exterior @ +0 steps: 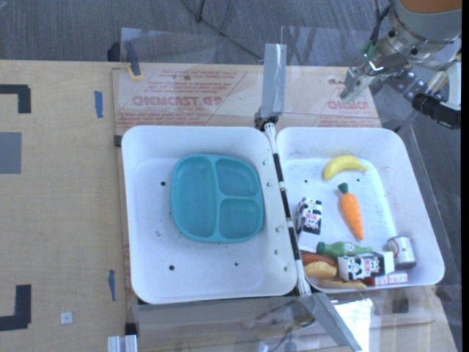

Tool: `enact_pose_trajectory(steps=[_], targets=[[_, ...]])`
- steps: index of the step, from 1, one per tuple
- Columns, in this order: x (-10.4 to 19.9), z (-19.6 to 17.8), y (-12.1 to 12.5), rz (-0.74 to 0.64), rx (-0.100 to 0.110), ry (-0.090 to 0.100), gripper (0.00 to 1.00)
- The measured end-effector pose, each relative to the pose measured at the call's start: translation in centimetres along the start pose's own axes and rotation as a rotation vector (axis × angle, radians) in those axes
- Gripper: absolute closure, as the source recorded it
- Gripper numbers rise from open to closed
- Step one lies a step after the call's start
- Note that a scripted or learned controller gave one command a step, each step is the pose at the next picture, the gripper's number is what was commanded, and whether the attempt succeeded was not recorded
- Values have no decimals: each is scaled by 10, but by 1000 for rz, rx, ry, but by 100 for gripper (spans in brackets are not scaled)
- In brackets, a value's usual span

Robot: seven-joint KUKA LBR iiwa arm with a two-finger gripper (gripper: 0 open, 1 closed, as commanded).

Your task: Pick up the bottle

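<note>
Bottle (343,248) lies on its side at the right bin's (410,160) front edge, wedged among cartons, so you need a careful approach; gripper (357,83) hangs above, well apart.

Red print on the clear sheet (179,90) behind the left bin: reads roughly "CHEMCAST GP", letters partly blurred. A second red print of the same kind on the sheet behind the right bin (350,105), cut off, unreadable. Cartons (311,216) carry cow-patch graphics; their lettering is too small to read.
</note>
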State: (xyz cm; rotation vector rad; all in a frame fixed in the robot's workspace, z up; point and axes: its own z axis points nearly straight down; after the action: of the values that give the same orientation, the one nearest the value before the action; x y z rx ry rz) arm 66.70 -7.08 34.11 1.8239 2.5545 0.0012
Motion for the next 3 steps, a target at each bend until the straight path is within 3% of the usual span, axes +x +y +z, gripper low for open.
enact_pose_trajectory(steps=[1, 2, 3], targets=[[-11, -91, -4, -57, 1, 0, 100], [63, 15, 21, -38, 3, 3, 100], [51, 11, 17, 97, 3, 1, 100]])
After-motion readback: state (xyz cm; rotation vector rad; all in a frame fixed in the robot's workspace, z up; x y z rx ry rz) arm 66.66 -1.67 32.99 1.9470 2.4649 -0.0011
